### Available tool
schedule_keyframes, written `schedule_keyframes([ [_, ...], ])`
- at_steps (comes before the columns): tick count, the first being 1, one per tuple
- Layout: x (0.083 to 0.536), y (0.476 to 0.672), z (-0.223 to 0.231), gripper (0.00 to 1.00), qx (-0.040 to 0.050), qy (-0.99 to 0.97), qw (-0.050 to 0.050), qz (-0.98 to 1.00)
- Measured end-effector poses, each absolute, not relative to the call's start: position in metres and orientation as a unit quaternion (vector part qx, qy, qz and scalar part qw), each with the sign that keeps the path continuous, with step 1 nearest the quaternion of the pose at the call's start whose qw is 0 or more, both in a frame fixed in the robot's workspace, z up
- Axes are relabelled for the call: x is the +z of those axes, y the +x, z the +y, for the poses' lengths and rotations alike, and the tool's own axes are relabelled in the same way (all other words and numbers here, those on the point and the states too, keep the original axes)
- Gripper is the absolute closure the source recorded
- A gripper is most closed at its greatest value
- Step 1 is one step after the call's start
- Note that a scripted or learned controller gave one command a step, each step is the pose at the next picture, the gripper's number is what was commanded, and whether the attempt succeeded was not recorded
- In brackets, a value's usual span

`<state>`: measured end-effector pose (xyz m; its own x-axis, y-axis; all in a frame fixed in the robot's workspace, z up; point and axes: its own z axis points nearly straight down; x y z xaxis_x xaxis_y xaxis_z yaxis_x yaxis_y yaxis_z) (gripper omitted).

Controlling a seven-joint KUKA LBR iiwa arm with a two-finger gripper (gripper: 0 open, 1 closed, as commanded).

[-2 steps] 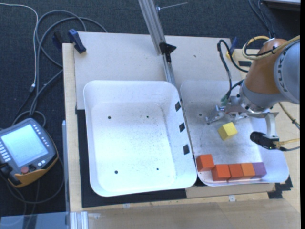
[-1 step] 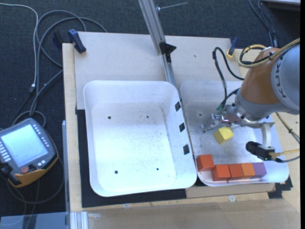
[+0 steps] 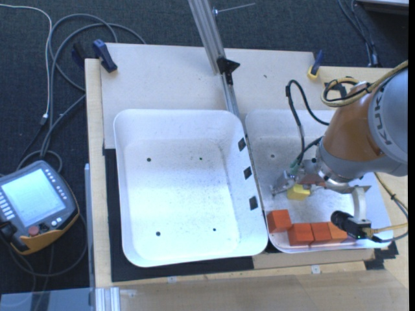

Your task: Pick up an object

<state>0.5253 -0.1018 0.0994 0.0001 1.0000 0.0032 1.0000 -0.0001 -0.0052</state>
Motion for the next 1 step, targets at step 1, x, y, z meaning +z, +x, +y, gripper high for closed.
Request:
schedule_keyframes([
  [1, 0.1100, 0.5277, -0.1021, 1.00, -0.0009, -0.707, 0.000, -0.707],
])
